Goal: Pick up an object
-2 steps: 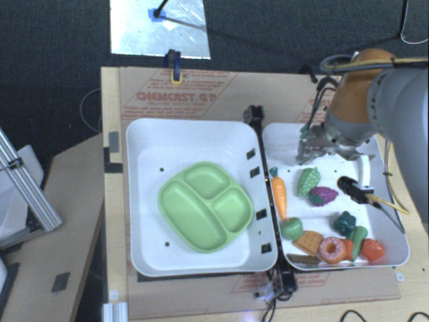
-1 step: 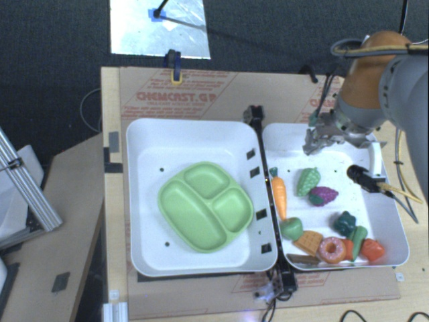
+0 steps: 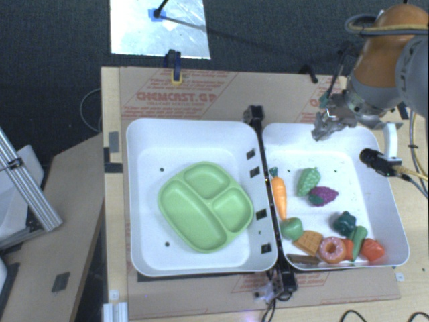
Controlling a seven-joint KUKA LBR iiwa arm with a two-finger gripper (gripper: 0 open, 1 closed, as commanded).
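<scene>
My gripper (image 3: pixel 324 130) hangs above the far edge of the right bin (image 3: pixel 335 154), with nothing seen between its fingers. Below it in that bin lie toy foods: an orange carrot (image 3: pixel 279 194), a green leafy piece (image 3: pixel 308 180), purple grapes (image 3: pixel 323 194), a green round vegetable (image 3: pixel 291 229), a tan waffle-like cracker (image 3: pixel 310 241), a pink doughnut (image 3: pixel 332 249), a dark green pepper (image 3: pixel 345 223), a green pod (image 3: pixel 358 237) and a red tomato (image 3: pixel 373 249). All sit toward the near half of the bin, apart from the gripper.
The left bin (image 3: pixel 161 146) holds a light green divided plate (image 3: pixel 204 206). A black divider strip (image 3: pixel 263 180) runs between the bins. A blue clamp (image 3: pixel 174 64) stands at the bench's far edge. The far half of the right bin is bare.
</scene>
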